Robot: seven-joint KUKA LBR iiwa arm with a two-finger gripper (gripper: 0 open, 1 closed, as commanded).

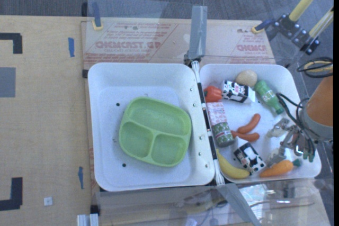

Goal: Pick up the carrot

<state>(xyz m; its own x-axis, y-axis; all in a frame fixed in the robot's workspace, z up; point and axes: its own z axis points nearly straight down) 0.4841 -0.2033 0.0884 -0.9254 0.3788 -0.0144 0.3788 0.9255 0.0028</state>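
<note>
The orange carrot (276, 168) lies in the near right corner of the right bin (296, 82), pointing left, beside a cow-patterned carton (249, 157). My gripper (282, 141) hangs just above and slightly behind the carrot, coming in from the right under the orange wrist band. Its metal fingers (279, 129) stand spread open with nothing between them, and they do not touch the carrot.
The right bin also holds a banana (231, 165), two red sausages (250, 123), a labelled can (220, 124), a second carton (235, 91), a green bottle (268, 97), a potato (246, 78) and a red pepper (213, 93). A green divided plate (154, 131) sits in the left bin (106, 82).
</note>
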